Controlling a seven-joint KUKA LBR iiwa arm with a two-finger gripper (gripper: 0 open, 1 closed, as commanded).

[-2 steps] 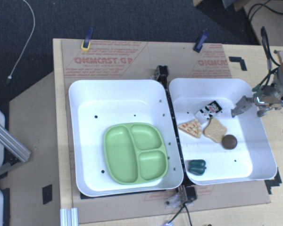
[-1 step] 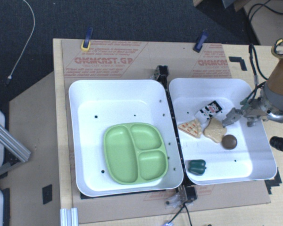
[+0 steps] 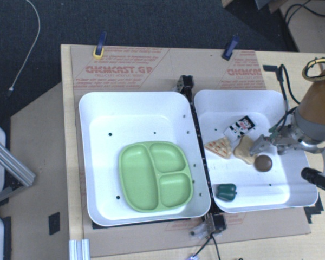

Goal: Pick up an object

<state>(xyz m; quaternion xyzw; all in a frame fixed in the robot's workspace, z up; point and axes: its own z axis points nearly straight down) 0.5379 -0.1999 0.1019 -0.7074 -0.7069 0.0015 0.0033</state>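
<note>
The arm comes in from the right of the frame, and its gripper (image 3: 258, 145) is low in the right bin (image 3: 271, 196), in the middle right of the picture. It sits just above a small brown ball (image 3: 263, 163) and right beside a tan wedge (image 3: 242, 151). I cannot tell how the gripper is set, or if it has anything.

Close by are a toast-like slice (image 3: 219, 148), a black and white piece (image 3: 241, 125) and a green pepper (image 3: 226, 191) at the bottom. The left bin (image 3: 97, 112) has a green divided plate (image 3: 153, 175).

This looks like the reaching step. Next it must get around one thing, squeeze, and lift straight up.
</note>
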